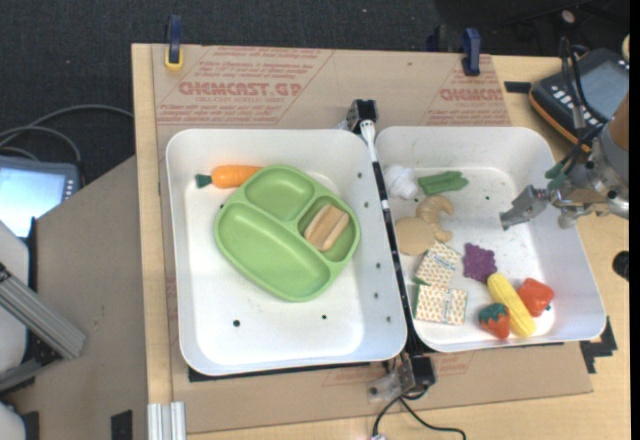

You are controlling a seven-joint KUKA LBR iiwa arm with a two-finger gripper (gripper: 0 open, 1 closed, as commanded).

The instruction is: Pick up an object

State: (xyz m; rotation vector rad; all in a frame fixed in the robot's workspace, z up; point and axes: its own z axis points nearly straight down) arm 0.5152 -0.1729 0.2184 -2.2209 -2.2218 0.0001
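The pincer [535,205] is being held open and empty above the right white bin [590,278]; one isolated piece should be targeted.

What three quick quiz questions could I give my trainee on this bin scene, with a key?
1. True or false: the carrot lies inside the green divided plate.
2. Which bin holds the corn cob: A the left one, B the right one?
3. What sits in the plate's small right compartment?

Key:
1. False; it lies on the left bin floor, by the plate's upper-left rim.
2. B, the right bin, next to the red pepper.
3. A tan bread-like piece.
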